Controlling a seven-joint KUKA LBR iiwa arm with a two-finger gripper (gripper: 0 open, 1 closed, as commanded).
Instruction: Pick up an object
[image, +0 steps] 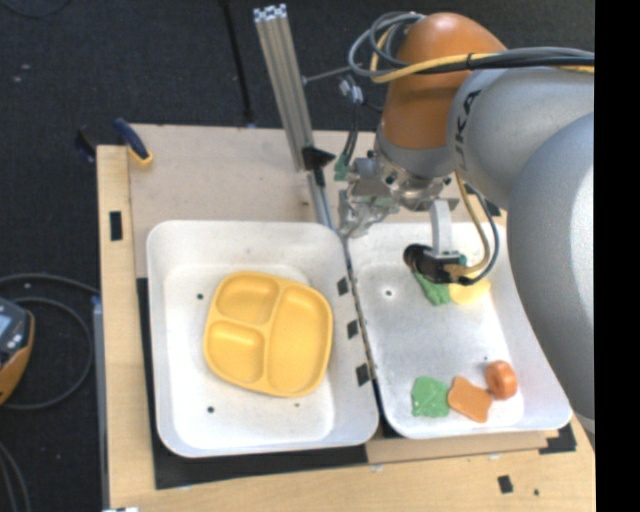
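- Green piece (434, 290): closest loose item to gripper (358, 214); lying on floor of view-right bin (400, 330), down and to view-right of gripper, apart from it.
- Yellow piece (472, 293): touching that green piece on the side away from gripper.
- Second green piece (430, 397), flat: well below gripper in view, near front rim of same bin.
- Flat orange piece (470, 401): just beside second green piece, further out from gripper.
- Rounded orange piece (502, 379): right against flat orange piece, furthest of the group from gripper; contact not certain.
- Gripper: hanging over back corner of view-right bin, close to the ridge where the two bins meet. Open or closed: cannot tell from this angle.
- Yellow divided plate (268, 333): in view-left bin (165, 300), down and to view-left of gripper, well apart; three compartments facing up.
- Aluminium post (290, 100): rising just to view-left of gripper, behind the bins, leaning slightly.
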